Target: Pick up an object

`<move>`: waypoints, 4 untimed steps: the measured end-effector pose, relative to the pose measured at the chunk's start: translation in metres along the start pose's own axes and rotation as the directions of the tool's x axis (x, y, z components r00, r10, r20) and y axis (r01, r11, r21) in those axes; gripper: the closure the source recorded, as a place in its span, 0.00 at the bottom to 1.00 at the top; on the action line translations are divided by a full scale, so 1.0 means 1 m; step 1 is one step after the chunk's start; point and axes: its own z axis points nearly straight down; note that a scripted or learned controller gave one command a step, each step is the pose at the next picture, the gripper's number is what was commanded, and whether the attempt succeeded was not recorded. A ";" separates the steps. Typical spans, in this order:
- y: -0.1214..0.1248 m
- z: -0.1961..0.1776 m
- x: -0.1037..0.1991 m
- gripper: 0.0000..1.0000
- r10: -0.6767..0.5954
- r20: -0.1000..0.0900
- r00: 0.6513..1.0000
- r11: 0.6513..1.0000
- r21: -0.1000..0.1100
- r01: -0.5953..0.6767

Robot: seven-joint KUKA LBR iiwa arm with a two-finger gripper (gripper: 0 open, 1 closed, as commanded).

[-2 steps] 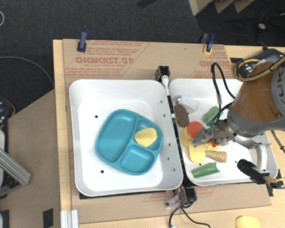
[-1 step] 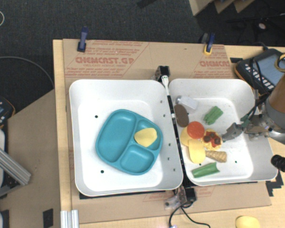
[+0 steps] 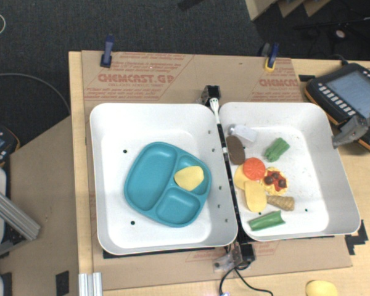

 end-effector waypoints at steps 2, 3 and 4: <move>0.003 -0.179 -0.016 1.00 0.002 0.000 1.000 1.000 0.008 -0.002; -0.001 -0.055 -0.015 1.00 0.004 -0.009 1.000 1.000 0.028 -0.004; 0.039 0.052 -0.057 1.00 0.005 -0.006 1.000 1.000 0.023 -0.005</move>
